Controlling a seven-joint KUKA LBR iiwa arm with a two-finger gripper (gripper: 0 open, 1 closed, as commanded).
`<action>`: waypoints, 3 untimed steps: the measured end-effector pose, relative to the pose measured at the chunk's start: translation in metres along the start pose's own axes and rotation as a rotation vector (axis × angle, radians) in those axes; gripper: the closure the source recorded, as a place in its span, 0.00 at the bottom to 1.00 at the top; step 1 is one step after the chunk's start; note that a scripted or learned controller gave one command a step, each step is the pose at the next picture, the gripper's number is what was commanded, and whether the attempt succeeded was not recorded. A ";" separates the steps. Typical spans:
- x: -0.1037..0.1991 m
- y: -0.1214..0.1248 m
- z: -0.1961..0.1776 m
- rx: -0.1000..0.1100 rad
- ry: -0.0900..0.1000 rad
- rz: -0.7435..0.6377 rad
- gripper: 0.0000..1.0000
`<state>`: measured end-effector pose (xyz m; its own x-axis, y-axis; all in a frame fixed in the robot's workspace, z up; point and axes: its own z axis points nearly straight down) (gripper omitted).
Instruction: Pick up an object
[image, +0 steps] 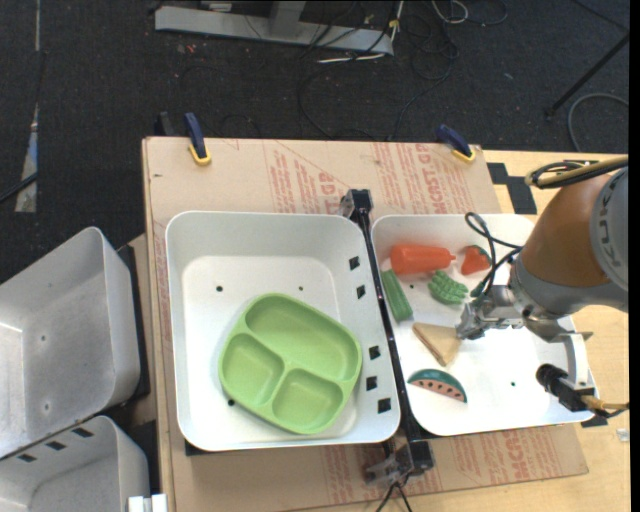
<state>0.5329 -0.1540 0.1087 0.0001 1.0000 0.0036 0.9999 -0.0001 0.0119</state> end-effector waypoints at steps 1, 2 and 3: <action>-0.003 0.012 -0.055 0.006 -0.006 -0.003 1.00; -0.003 0.014 -0.100 0.006 -0.006 -0.003 1.00; 0.056 0.010 -0.111 0.012 -0.001 -0.008 1.00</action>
<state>0.5418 -0.0988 0.2197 -0.0075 1.0000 0.0023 1.0000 0.0075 0.0004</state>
